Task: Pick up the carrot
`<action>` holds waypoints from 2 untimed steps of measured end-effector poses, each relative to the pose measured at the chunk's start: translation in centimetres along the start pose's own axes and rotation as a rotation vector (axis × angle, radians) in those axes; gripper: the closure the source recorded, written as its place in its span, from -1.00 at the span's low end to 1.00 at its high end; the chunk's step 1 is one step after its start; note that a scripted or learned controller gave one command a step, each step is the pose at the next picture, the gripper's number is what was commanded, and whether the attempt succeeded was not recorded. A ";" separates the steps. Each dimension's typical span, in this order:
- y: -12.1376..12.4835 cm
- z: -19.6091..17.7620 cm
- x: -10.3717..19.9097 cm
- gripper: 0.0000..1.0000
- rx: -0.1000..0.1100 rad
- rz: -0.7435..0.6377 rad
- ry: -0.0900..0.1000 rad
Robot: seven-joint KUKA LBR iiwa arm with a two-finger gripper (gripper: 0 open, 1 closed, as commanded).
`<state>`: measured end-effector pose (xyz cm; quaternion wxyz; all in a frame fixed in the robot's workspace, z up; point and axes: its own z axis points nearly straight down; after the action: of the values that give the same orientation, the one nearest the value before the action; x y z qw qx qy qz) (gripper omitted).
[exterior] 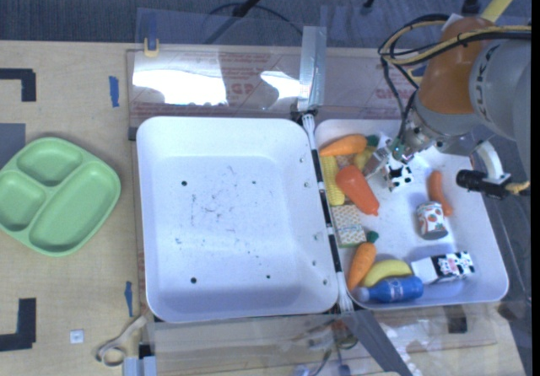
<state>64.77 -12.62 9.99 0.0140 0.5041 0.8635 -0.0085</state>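
Note:
In the right bin (494, 277), a small orange carrot (361, 262) with a green top lies near the front left, next to a banana (386, 270). A bigger orange-red carrot-like cone (358, 189) lies further back by the left wall. My gripper (396, 153) hangs over the back middle of this bin, right of the cone and well behind the small carrot. A black-and-white toy (399, 174) sits just below the gripper. The wrist hides the gripper's tips.
The right bin also holds an orange piece (343, 146) at the back, a reddish sausage shape (437, 190), a small can (431, 220), a blue bottle (394, 290), a black-and-white box (453, 265) and a waffle (348, 222). The left bin (169, 147) adjoins it. A green divided plate (57, 195) lies far left.

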 end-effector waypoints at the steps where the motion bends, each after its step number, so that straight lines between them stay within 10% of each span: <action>1: 2.0 0.5 1.4 -1.00 -0.008 0.343 0.022; 2: 2.3 -0.7 1.5 1.00 -0.013 0.340 0.022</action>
<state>66.05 -10.20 10.61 0.0090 0.6429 0.7659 0.0053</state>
